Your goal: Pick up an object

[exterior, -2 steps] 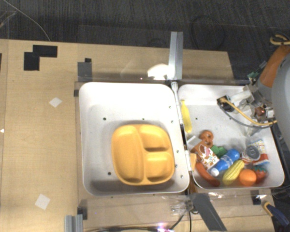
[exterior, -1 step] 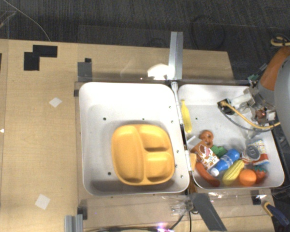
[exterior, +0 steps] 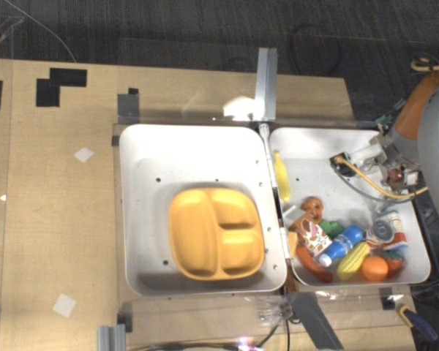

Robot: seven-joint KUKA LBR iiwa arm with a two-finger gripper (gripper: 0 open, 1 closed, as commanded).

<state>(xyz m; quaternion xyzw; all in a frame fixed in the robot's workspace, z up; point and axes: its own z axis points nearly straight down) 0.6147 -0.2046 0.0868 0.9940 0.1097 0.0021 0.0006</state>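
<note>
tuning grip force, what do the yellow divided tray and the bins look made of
Yellow divided tray: likely molded plastic, smooth with a soft sheen, rounded compartment edges. White bins: probably thin formed plastic or coated metal, matte, with rounded corners; the look leaves it open.

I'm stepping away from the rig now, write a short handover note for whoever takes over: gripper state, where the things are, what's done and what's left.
Gripper: low over the right white bin, near its right side, above the toy pile. I cannot tell whether it grips anything.
Things: the right bin's lower part holds a pile of small toys, among them a blue plastic bottle, a yellow corn cob, an orange ball and a brown toy figure. A yellow banana-like piece lies along the bin's left wall.
The left white bin holds a yellow divided plastic tray.
Done: no pick confirmed.
Left: grasp one object and lift it.
</note>
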